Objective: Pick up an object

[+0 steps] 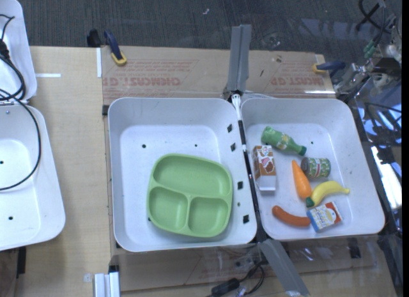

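Plainly, two shallow white bins sit side by side on the wooden tabletop (70,78). The left bin (128,161) holds a light green divided plate (190,195) with three compartments, lying flat toward the bin's near side. The right bin (345,129) holds the small toy foods, all gathered in its middle and near half. A green bottle (282,140) lies on its side toward the far end of the group. Just left of it and nearer, a small red-and-white carton (264,167) lies flat close to the bin's left wall. A small dark green can (316,167) rests on its side to the right of the carton. An orange carrot (301,179) lies between the carton and the can, its lower end touching a yellow banana (328,191). A red-orange sausage (290,216) lies near the front wall, and just right of it sits a small juice box (324,216) with a blue edge, tilted, below the banana. None of these objects is lifted; each rests on the bin floor. Two blue-and-yellow clamps (114,48) grip the far edge of the cardboard sheet behind the bins. Whether the hand is spread or pressed together cannot be told.
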